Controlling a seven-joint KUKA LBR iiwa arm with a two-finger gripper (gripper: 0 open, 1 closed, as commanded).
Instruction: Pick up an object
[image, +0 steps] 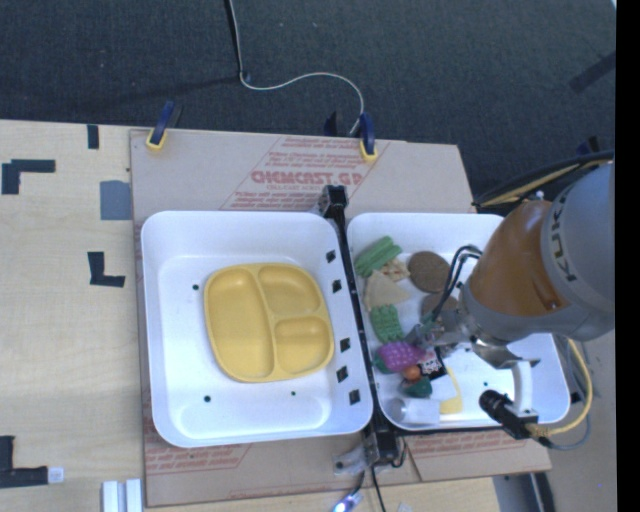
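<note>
While I am hanging over the right bin (545, 350), my jaws (432, 345) are sitting low among the clutter near the purple grape bunch (397, 355), and I cannot tell from this slanted view whether they are apart or together, or whether anything is between them. The things I could take are all lying in that right bin, crowded toward its left wall beside the divider.

To do this step well, I am judging that I should settle on one piece that stands a little free of its neighbours, come straight down over its middle, and close across its narrow side. The pile is tight, so a slanted approach is likely to be nudging two pieces at once. The grapes look bumpy and should seat well; the flat brown disc (428, 268) looks harder to get under.

Counting what I am seeing: two white bins on the counter (60, 300); one yellow divided plate (268, 321) lying alone in the left bin (170, 250), with three compartments. In the right bin I am making out two green ridged pieces, one upper (377, 254) and one lower (386, 322), one pale beige piece (385, 287), one brown disc, one purple grape bunch, one small orange-red piece (411, 374), and one yellow wedge (450, 403). Smaller bits under my wrist are too hidden to be counting.
</note>
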